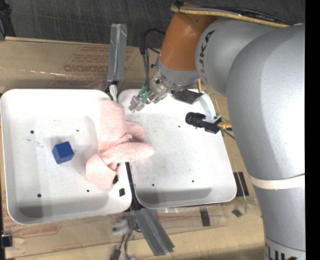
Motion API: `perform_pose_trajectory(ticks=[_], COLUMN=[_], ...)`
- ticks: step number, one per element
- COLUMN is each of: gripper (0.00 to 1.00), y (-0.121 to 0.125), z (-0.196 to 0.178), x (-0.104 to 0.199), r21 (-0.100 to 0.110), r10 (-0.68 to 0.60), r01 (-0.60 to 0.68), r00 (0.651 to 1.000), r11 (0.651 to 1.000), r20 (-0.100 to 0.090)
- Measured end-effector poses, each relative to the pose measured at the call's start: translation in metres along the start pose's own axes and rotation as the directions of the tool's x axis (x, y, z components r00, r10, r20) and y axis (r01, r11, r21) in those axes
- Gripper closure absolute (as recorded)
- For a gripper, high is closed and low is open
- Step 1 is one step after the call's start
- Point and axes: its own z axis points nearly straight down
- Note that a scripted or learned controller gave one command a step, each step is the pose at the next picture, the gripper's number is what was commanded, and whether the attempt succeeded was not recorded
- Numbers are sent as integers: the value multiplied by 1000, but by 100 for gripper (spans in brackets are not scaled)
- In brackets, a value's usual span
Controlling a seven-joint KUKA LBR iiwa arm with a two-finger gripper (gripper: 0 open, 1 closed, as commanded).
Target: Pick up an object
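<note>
Barely begun, to judge by the layout. Find the gripper (138, 101) at the far left corner of the right bin (181, 158), hanging from the grey arm (257, 91) below the orange band (184, 37), just beside the far end of the pink cloth (119, 142). Cannot tell whether spread wide, set narrow or closed: too small and too cluttered at that spot to read. Cannot make out anything carried there either, nor say whether touching the cloth or poised a little above. Find the cloth itself crumpled and draped over the shared walls between the two bins, sagging mostly into the left bin (30, 112), spilling partly into the right. Find a blue cube (63, 151) flat on the floor of the left bin, near the cloth yet apart from it, and well apart from the gripper. Judging from that: reach probably done or close to done, with the cloth as the likely target, being the nearest thing. Left to do, as far as can be judged: closing on the fabric, lifting clear of both bins, and keeping hold through the rise. Worth flagging as a risk: soft, folded fabric, likely to slip out or to come up by a thin pinch only, and liable to drag across the rim.
</note>
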Motion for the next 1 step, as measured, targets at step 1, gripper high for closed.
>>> perform_pose_trajectory(ticks=[1], gripper=[0], y=[0], z=[0], x=[0], r21=[1], r10=[1], r01=[-1], r00=[1000], r11=[1000], r20=[0])
